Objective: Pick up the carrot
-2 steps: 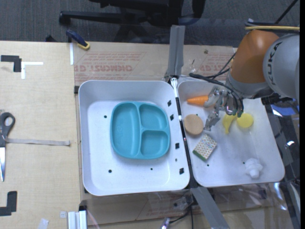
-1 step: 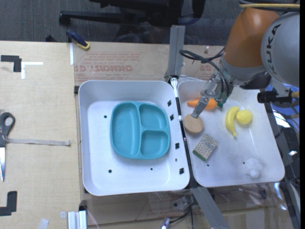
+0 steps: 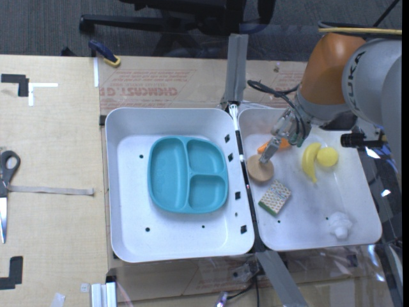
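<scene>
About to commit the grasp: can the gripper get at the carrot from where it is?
Probably yes. The gripper is right at the carrot in the right bin; the wooden disc touching it could crowd the jaws.

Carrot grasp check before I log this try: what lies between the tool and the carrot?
Nothing: in the camera view the tool is right at the carrot, its tip overlapping the carrot's orange end, beside the round wooden piece.
</scene>
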Available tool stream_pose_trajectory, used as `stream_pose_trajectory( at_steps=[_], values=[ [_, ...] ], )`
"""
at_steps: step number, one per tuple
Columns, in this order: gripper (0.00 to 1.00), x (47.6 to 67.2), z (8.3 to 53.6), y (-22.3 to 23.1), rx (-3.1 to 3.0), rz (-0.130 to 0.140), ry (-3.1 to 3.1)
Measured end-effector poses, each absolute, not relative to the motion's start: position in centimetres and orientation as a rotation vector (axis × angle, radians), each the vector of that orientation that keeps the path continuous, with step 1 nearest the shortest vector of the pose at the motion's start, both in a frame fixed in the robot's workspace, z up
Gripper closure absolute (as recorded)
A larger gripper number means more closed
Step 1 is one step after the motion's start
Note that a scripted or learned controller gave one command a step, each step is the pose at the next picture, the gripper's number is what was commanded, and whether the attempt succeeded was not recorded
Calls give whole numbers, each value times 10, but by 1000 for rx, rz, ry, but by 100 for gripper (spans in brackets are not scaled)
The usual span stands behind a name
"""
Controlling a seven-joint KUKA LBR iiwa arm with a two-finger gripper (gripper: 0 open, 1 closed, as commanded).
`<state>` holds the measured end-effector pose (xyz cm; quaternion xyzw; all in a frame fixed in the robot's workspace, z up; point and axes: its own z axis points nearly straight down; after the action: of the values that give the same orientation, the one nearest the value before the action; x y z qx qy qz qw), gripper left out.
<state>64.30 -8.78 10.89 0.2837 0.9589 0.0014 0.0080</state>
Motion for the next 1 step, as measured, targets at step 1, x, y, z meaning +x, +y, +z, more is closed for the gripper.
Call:
stream_pose_trajectory(
  at_steps=[1],
  values=[
    [0, 643, 101, -93, 890, 3, 2994]
  ],
)
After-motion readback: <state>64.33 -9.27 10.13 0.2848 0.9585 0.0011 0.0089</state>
